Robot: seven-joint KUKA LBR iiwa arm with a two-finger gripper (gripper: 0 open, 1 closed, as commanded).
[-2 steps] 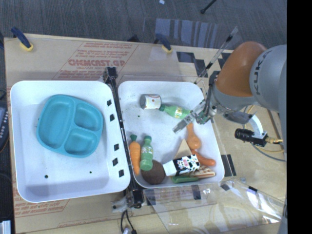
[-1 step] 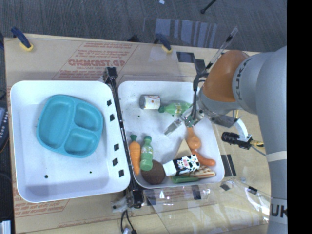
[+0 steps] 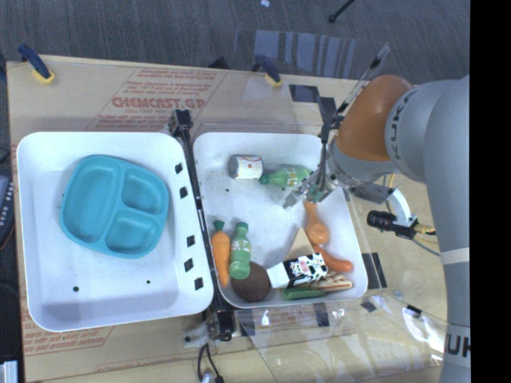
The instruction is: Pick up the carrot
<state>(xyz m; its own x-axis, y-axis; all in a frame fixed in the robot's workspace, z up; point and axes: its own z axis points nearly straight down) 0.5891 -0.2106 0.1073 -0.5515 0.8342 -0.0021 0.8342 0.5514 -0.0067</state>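
From right of middle, move the grey gripper (image 3: 306, 193) (open or shut: cannot tell) down-left to the long orange carrot (image 3: 219, 251) by the green plastic bottle (image 3: 239, 250); grab its middle.

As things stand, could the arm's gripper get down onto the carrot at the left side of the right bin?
Probably yes, but tightly. The carrot lies uncovered from above, yet it sits against the bin wall with the green bottle close beside it. The gripper is across the bin, near the orange squash.
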